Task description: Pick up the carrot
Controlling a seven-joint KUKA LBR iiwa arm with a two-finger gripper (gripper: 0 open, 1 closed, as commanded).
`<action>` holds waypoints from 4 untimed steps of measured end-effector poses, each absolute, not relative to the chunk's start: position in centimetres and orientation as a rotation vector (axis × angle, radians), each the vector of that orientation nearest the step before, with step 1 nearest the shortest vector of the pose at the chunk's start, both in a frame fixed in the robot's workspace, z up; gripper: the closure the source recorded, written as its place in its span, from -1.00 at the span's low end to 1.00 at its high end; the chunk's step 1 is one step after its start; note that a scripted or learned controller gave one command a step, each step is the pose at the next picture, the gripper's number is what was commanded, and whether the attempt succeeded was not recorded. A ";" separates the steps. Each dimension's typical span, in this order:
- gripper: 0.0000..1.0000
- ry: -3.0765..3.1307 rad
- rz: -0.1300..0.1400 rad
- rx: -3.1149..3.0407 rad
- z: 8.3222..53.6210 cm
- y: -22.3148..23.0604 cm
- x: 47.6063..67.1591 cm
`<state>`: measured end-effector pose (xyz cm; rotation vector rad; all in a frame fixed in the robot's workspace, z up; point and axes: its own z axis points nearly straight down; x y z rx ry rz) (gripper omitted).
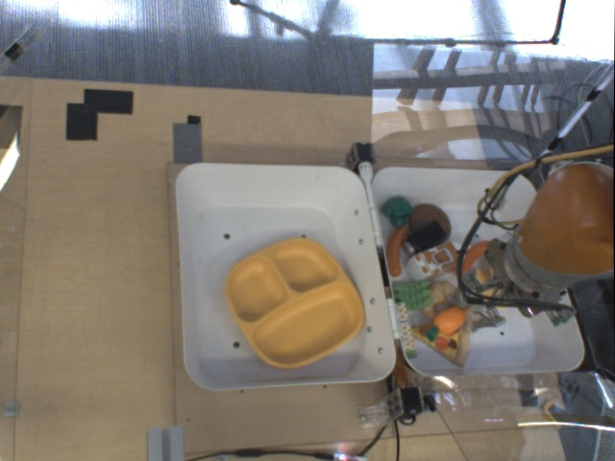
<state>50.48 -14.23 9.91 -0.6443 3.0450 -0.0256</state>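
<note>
The arm (562, 224) hangs over the right bin (538, 353); I cannot tell its grip. The carrot (448, 319) lies among toys, right of the yellow divided plate (293, 303).

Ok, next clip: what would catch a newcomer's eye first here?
The yellow divided plate sitting alone in the left bin stands out most. Next comes the arm, with its big orange band, over the right bin, above a crowded heap of toy food that includes the carrot.
</note>
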 end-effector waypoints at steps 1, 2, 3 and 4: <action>1.00 2.861 -0.025 -1.208 9.9 -16.4 50.7; 1.00 2.783 -0.053 -1.379 10.0 -15.5 50.6; 1.00 2.667 -0.056 -1.612 9.9 -12.4 50.5; 1.00 2.292 -0.070 -2.103 10.0 -11.0 50.4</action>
